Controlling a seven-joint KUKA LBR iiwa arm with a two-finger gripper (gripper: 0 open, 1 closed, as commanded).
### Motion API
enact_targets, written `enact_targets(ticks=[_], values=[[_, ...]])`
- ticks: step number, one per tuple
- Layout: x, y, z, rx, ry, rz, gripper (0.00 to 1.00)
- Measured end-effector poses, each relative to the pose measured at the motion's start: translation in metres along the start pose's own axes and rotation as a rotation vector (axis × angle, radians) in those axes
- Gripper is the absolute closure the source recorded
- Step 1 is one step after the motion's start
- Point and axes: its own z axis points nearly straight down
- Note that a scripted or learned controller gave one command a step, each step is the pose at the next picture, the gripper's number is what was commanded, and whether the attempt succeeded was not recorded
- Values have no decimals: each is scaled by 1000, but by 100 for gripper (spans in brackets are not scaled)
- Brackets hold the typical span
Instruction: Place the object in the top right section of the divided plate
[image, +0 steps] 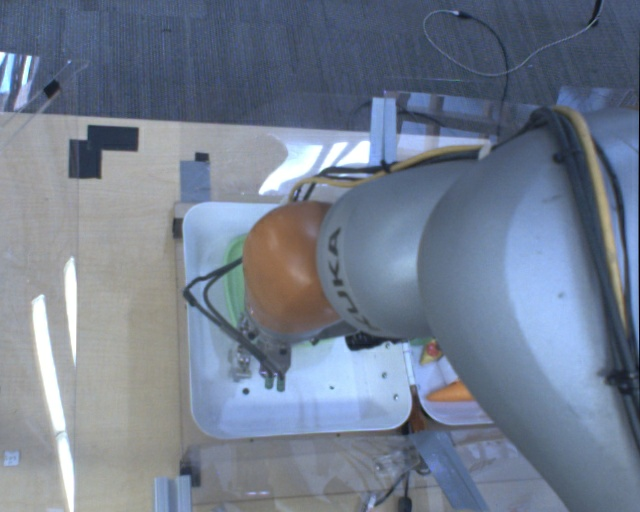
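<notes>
My gripper (258, 370) hangs low over the left white bin (205, 400), near its front left part. Nothing shows between its tips. A sliver of a green divided plate (234, 275) peeks out from behind the orange band of my arm (285, 270), at the bin's left side. Most of the plate is hidden by the arm. In the right bin (440, 412) lie an orange object (450, 392) and a small red and green piece (431, 351).
The grey arm covers most of the right bin and the back of the left bin. Black cables (205, 290) loop from the wrist over the left bin. A metal frame post (385, 125) stands behind the bins. Wooden bench (90, 330) spreads to the left.
</notes>
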Motion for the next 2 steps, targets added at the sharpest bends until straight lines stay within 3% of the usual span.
enact_targets(ticks=[1,2], values=[[-14,-21,0,-9,16,393,100],[2,-92,-88,6,3,313,100]])
